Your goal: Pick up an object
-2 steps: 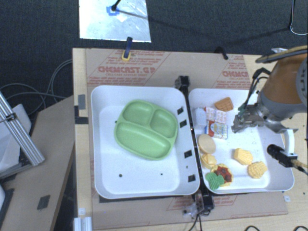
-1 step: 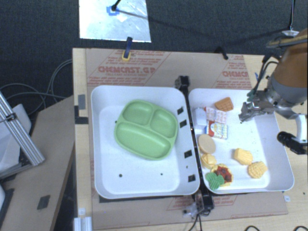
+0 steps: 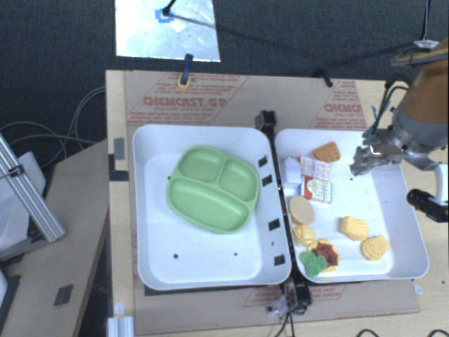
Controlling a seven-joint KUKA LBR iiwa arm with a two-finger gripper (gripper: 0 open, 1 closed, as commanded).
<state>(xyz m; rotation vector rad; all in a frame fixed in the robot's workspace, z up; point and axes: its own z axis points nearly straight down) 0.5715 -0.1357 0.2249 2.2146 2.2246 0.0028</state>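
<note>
The gripper (image 3: 361, 161) is seen above the right bin's (image 3: 400, 209) upper right part; whether it is open cannot be told; nothing is seen held. Left of it in that bin lie a croissant (image 3: 326, 151) and a red-and-white carton (image 3: 316, 178); a green divided plate (image 3: 213, 188) is seen in the left bin (image 3: 151, 209).

Two white bins (image 3: 203, 135) are seen on a tan board (image 3: 231, 97) printed with reddish lettering. A pale green divided tray (image 3: 212, 188) is seen in the left bin. In the right bin, an orange-brown piece (image 3: 325, 152), a red-and-white printed packet (image 3: 315, 178), a beige disc (image 3: 302, 210), two yellow ridged pieces (image 3: 354, 227) and a green-and-red item (image 3: 319, 258) are seen. The arm (image 3: 426, 111) is coloured grey with an orange band.
</note>
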